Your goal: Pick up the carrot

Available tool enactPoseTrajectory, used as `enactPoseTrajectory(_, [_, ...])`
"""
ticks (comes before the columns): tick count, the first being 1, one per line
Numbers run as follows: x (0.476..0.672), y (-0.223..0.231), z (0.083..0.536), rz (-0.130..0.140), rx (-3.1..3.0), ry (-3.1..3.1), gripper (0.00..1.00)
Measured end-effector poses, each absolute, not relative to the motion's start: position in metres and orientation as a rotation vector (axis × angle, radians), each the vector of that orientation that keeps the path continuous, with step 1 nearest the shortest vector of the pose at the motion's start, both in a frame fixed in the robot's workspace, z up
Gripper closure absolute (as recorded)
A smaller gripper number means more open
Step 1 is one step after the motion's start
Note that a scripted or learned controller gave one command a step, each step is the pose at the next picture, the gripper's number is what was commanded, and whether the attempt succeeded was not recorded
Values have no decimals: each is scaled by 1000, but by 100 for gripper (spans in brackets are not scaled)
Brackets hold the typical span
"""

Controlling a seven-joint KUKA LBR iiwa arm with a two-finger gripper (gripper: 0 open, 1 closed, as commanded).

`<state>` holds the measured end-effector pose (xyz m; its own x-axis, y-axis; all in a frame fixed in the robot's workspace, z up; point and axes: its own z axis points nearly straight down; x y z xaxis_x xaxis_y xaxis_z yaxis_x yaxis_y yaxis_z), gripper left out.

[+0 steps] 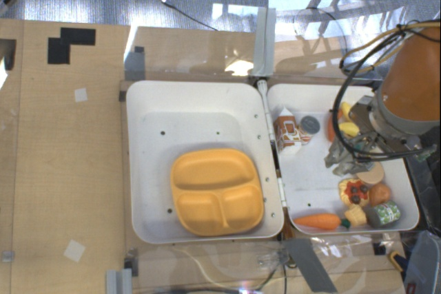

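In the left shallow white bin (148, 148) you see a yellow sectioned plastic tray (216, 190). In the right white bin (303, 172), a brown-and-white carton (286, 132) lies beside a small grey round disc (310, 124).

Carrot (318, 221) at right bin's (303, 175) front edge, claw (342, 156) above — yellow tray (216, 191) left.

Single fixed camera above the tabletop (62, 169), looking down at a slant from mid distance. Both bins fill centre frame: left bin (148, 120), right bin (303, 179). Arm (413, 79) enters at right edge.
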<state>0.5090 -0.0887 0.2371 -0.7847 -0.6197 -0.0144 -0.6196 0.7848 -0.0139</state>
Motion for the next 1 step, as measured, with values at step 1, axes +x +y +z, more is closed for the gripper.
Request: enactPoseTrajectory(1, [493, -112, 133, 2, -1634, 2680, 100])
